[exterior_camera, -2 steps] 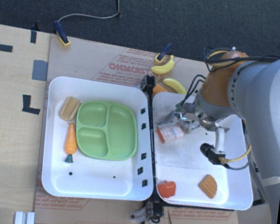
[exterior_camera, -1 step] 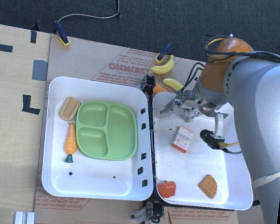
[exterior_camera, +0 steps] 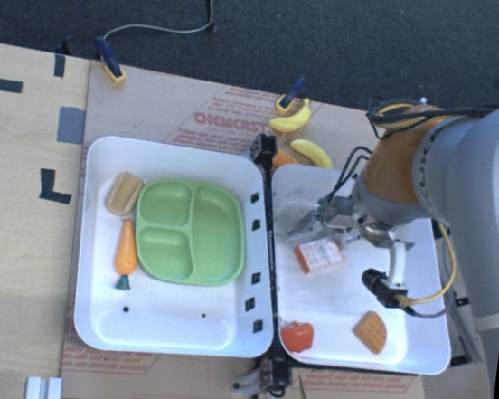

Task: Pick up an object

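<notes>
Reaching in from the right, the grey arm (exterior_camera: pixel 472 169) with its orange band is being held low over the right bin (exterior_camera: pixel 412 352), a shallow white tray with rounded corners. The gripper (exterior_camera: pixel 323 227) is being pointed leftward, its metal fingers spread partly apart with nothing seen between them. Just beside the fingertips, slightly below, a small boxy packet (exterior_camera: pixel 320 255), white with reddish print, is lying flat on the bin floor; whether it is being touched cannot be told. A glossy red rounded piece (exterior_camera: pixel 297 335) is sitting at the bin's front left corner, and a tan, bread-like wedge (exterior_camera: pixel 371 331) is resting near the front right. A smooth yellow banana (exterior_camera: pixel 311 152) is lying across the bin's far rim, with an orange piece (exterior_camera: pixel 282 160) beside it.

In the left bin (exterior_camera: pixel 160 328), a green plastic plate (exterior_camera: pixel 190 232) with three moulded compartments is being flanked on its left by a toy carrot (exterior_camera: pixel 126 253) and a tan, ridged slice (exterior_camera: pixel 124 193). Both bins are being supported on brown printed cardboard (exterior_camera: pixel 205 120).
</notes>
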Available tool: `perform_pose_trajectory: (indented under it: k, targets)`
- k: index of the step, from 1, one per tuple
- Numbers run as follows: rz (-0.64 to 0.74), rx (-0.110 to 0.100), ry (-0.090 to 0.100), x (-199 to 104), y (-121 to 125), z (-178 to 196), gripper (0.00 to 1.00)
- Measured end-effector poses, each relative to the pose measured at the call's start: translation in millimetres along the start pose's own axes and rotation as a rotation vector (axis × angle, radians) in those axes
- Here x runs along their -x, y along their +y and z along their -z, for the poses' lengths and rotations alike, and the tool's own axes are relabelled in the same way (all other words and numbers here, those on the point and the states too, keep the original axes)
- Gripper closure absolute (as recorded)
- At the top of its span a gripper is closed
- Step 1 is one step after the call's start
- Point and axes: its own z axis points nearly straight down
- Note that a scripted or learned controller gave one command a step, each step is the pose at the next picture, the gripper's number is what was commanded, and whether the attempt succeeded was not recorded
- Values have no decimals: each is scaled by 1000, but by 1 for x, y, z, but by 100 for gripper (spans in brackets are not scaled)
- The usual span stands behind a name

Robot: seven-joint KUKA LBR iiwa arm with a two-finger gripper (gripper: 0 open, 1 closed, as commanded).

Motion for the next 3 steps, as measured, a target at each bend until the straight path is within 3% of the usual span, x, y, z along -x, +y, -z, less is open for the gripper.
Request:
perform_pose_trajectory:
  k: [1, 2, 3]
  targets:
    - [1, 1, 1, -5, 61, -1, 0]
    - [-1, 0, 0, -9, 8, 0, 0]
    - [1, 0, 0, -8, 63, -1, 0]
